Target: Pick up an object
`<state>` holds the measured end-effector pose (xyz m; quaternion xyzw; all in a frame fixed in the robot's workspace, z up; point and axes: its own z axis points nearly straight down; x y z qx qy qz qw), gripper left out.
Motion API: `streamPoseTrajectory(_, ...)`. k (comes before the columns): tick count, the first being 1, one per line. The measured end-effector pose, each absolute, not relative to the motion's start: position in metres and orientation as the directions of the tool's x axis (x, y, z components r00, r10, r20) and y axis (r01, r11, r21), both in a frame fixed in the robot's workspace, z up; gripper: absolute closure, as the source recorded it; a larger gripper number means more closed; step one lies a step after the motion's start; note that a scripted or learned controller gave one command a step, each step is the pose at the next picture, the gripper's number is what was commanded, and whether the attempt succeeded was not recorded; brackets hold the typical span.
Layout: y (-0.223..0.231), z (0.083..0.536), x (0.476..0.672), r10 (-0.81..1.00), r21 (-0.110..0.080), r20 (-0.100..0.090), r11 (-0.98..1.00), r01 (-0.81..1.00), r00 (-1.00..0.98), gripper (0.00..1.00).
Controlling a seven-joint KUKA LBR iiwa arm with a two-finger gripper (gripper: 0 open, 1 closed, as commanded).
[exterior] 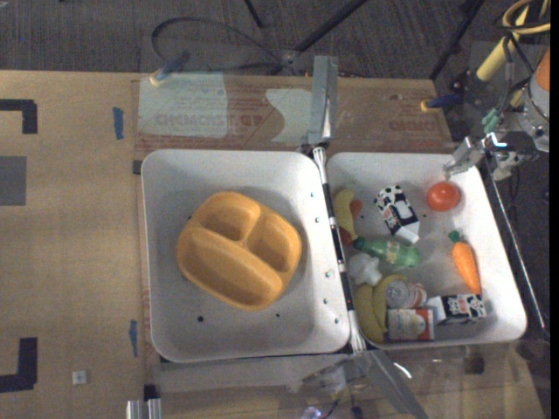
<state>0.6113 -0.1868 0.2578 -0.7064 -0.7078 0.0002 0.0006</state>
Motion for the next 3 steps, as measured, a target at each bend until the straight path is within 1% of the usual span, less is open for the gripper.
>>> streamPoseTrajectory(1, -0.224, 0.182, 0.548, 0.996, 0.000, 0.000, 0.087, 0.996, -0.087, 0.00)
streamPoseTrajectory(2, -0.221, 0.131, 0.548, 0.977, 0.005, 0.000, 0.211, 0.977, -0.211, 0.00)
streamPoseTrajectory(3, -0.224, 0.189, 0.541, 0.988, 0.004, -0.003, 0.154, 0.988, -0.154, 0.00)
